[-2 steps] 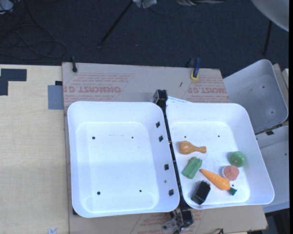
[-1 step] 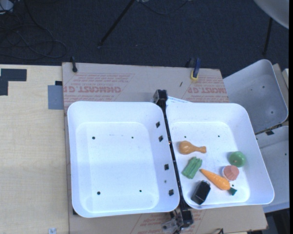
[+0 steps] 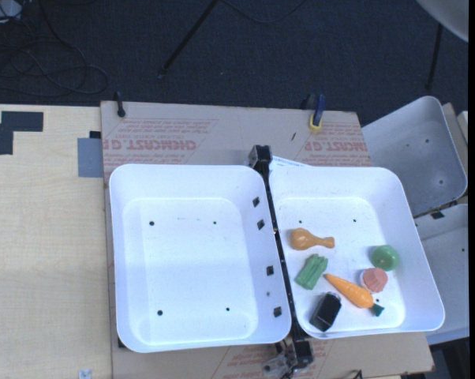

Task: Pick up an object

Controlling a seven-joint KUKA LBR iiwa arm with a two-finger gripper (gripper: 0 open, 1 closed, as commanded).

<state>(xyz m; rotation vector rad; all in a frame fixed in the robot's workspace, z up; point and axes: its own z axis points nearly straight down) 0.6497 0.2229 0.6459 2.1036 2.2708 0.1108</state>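
My gripper's state cannot be told from this view. The right white plastic bin [image 3: 395, 188] contains an orange plastic carrot [image 3: 349, 290], just beside a small black block [image 3: 326, 312].

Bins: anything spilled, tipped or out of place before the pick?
Nothing stands out. All the toys lie inside the right bin: chicken leg, green vegetable, carrot, green ball, pink piece, black block. The carrot touches the pink piece.
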